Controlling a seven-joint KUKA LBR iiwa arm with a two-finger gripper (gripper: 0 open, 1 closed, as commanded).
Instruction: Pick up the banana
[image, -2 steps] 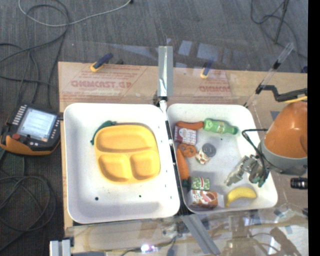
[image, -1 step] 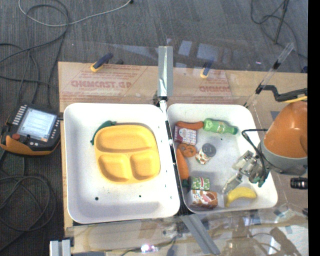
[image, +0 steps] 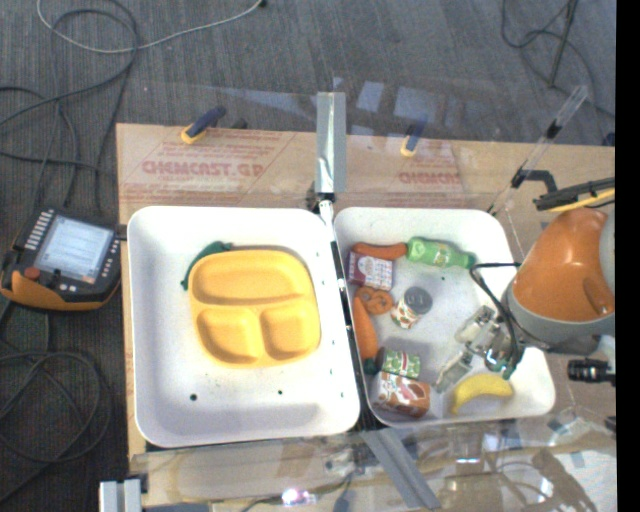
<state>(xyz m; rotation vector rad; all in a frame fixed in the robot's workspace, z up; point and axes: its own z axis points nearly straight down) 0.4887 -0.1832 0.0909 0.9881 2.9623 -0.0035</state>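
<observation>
A: Banana (image: 482, 390) lying flat at about five o'clock in the right bin (image: 520, 250), close to the near wall, long axis roughly three to nine o'clock, ends curling up a little. Nothing resting on it.

B: And the gripper (image: 452, 377)?

A: Just off the banana's nine-to-ten o'clock end, slanting down from the wrist at two o'clock. Fingers hard to separate against the white floor; can't tell how wide apart, and nothing visibly between them. Not a hold yet, by the look of it.

B: So, best approach?

A: Probably shift toward three o'clock to centre over the fruit's middle, turn the fingers to straddle the short width, then descend and close across the thickest part. Closing near a tapered end likely to squeeze it out sideways.

B: Neighbours to mind?

A: Red-and-green carton (image: 403, 364) and reddish packet (image: 402, 396) at nine o'clock from the banana, near but apart. Carrot (image: 366, 332) farther out, along the bin's left wall. Left bin (image: 160, 330) with the yellow divided tray (image: 256, 304) well apart, no concern.
</observation>
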